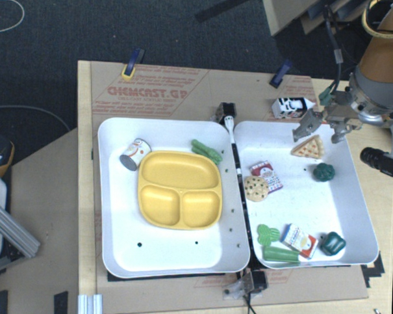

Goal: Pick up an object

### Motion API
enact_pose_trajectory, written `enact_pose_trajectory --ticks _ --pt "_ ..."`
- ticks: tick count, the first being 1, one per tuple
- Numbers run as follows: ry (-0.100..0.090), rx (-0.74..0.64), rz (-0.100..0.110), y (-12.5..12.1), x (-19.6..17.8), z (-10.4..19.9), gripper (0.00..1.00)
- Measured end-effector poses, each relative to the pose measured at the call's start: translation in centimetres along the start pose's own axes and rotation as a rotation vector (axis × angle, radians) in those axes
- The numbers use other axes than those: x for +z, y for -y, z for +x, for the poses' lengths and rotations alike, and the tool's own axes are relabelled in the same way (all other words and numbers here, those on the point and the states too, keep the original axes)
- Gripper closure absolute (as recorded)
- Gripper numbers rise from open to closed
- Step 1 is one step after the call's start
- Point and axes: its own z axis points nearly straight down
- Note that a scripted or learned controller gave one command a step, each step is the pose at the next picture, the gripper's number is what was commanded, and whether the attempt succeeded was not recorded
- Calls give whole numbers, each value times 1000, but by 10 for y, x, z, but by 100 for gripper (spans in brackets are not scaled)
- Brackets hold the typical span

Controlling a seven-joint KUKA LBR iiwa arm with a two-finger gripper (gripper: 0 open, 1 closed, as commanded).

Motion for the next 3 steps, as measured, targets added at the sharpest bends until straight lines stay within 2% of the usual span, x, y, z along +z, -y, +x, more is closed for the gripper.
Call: enact_pose_trajectory --ticks 1,2,3 --pt "2 -2 -13 -2 -8 0 0" --pt "1 -3 -9 -4 44 10 0" --pt "1 -2 -8 -3 88 8 0"
